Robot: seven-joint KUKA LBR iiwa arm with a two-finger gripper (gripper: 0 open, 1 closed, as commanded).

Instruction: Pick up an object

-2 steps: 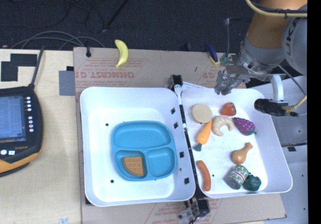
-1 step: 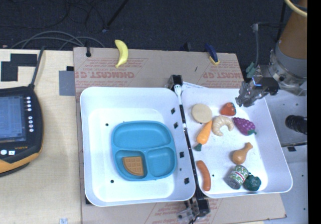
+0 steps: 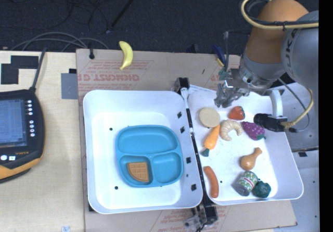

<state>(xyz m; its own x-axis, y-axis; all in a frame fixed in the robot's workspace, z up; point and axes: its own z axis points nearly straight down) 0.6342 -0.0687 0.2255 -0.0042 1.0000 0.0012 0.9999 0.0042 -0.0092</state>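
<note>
The right bin [image 3: 291, 174] holds a round beige cookie [image 3: 209, 117], an orange carrot [image 3: 211, 138], a croissant [image 3: 230, 129], a red tomato [image 3: 237, 113], purple grapes [image 3: 253, 129], a chicken drumstick [image 3: 251, 158], a sausage [image 3: 211, 181], a can [image 3: 246, 182] and broccoli [image 3: 261, 189]. My gripper [image 3: 225, 99] hangs over the far end of this bin, just above the cookie and left of the tomato. Nothing shows between its fingers.
The left bin [image 3: 99, 121] holds a blue divided plate [image 3: 150, 154] with a waffle [image 3: 138, 171] in one compartment. A yellow banana [image 3: 125, 54] lies on the cardboard behind the bins. A tablet pendant [image 3: 18, 129] sits at far left.
</note>
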